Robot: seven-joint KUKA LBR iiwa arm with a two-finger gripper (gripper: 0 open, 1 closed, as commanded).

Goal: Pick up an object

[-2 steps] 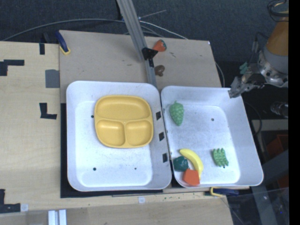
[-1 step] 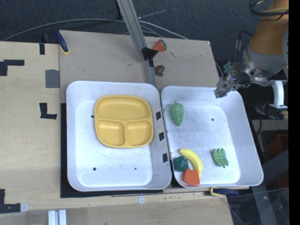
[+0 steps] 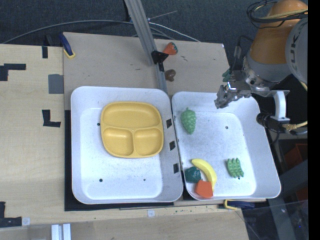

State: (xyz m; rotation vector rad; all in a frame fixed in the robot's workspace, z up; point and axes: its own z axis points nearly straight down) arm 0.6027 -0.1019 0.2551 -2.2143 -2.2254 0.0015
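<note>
Camera view: left bin holds yellow tray; right bin banana.

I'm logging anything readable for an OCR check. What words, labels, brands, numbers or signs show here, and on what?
None: no readable text in the camera view.
Yellow divided plate: plain, unmarked.
Banana, green grapes: no labels.
White bins: only dark specks, no lettering.
Black tape pieces on the bench: shapes, not characters.
</note>
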